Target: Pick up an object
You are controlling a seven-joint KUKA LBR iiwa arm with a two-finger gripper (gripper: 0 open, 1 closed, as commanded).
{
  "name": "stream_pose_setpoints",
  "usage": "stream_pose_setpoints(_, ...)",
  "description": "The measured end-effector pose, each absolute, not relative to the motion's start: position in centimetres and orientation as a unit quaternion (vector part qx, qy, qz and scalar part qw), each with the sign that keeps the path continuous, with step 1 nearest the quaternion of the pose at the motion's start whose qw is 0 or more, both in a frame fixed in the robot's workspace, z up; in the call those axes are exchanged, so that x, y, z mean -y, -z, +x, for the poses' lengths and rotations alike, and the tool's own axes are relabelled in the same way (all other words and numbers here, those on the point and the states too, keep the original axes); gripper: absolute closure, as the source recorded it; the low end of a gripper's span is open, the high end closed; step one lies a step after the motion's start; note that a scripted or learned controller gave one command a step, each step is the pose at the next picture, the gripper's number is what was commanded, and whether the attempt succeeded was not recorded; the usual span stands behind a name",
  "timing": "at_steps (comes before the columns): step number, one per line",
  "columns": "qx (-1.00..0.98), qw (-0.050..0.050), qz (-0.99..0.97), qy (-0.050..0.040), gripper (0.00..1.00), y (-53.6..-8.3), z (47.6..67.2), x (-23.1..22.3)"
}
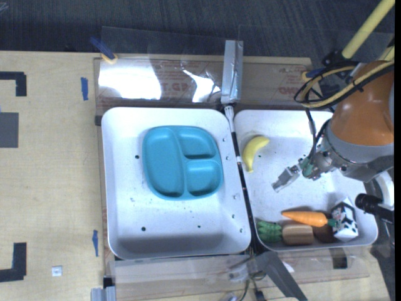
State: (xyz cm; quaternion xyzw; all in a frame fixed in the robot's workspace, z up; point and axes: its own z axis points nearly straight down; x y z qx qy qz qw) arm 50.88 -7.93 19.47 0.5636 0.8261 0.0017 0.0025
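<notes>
Two shallow white bins are seen side by side on the pale wooden surface [50, 168]. The left bin [125, 231] carries a blue divided tray [183, 162], set flat near its middle. In the right bin [294, 143] a yellow banana [252, 150] is found near the upper left corner, just beside the wall shared with the left bin. Along the lower edge of the same bin a cluster of toy food is gathered — a green leafy piece [269, 231] at the left, a brown loaf-like piece [297, 234] beside it, an orange carrot [305, 218] lying across the top, and a small black-and-white figure [344, 223] at the right end. The grey arm with its orange band [366, 115] is seen reaching in from the right, and the gripper [285, 177] is held over the bare middle of the right bin, between the banana and the cluster and apart from both. Nothing is seen between its fingers; whether they are spread or closed cannot be told.
</notes>
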Motion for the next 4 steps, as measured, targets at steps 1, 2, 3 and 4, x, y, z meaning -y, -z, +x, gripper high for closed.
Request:
stream_pose_setpoints(1, -0.826, 0.004, 0.564, -0.0027, 1.0, -20.5, 51.0, 7.9)
stream_pose_setpoints(2, -0.826, 0.006, 0.564, -0.0037, 1.0, -21.5, 51.1, 8.0)
stream_pose_setpoints(3, -0.826, 0.006, 0.564, -0.0035, 0.0, -21.5, 51.1, 8.0)
stream_pose_setpoints(4, -0.896, 0.002, 0.445, -0.0005, 0.0, -20.8, 52.9, 7.3)
